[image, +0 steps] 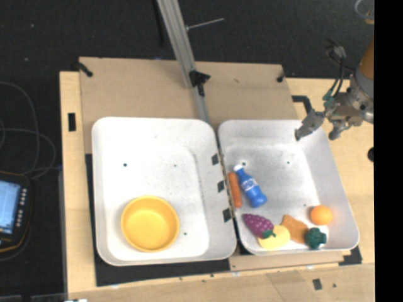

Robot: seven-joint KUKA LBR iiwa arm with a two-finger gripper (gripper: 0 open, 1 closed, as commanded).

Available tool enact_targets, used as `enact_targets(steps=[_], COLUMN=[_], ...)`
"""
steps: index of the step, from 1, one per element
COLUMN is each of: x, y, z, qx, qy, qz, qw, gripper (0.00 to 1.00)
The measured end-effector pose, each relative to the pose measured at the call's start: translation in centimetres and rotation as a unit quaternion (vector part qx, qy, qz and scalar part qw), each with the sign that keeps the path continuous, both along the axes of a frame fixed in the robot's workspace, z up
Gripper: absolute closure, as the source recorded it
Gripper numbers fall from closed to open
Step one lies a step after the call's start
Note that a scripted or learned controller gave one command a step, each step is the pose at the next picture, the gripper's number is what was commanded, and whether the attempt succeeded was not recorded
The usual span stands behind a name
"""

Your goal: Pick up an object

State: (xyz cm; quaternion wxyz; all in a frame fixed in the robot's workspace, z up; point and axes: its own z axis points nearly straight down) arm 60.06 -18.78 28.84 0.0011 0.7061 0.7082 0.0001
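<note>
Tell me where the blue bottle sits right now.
The blue bottle lies in the right bin, near its left wall, beside the orange carrot.

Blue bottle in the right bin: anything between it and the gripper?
Nothing visible. The gripper sits over the right bin's upper right corner; bare bin floor lies between it and the blue bottle. A carrot touches the bottle's far side.

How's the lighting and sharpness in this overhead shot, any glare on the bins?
Camera view: even, soft lighting; the white bins look bright but keep their speckles, so no harsh glare; the gripper is slightly soft at the edge; the surroundings are dark.
</note>
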Motion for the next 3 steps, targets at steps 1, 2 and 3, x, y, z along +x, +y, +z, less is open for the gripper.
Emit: enact_targets(steps=[1,2,3], x=[0.0,0.9,1.1], y=[0.0,0.0,-0.8], z=[0.0,-4.8,-9.3], qx=[-0.0003,-0.0002,-0.0003], qy=[0.000,0.002,0.002], qz=[0.000,0.000,-0.002], qw=[1.0000,1.0000,1.0000], gripper=[0.00,0.00,0.00])
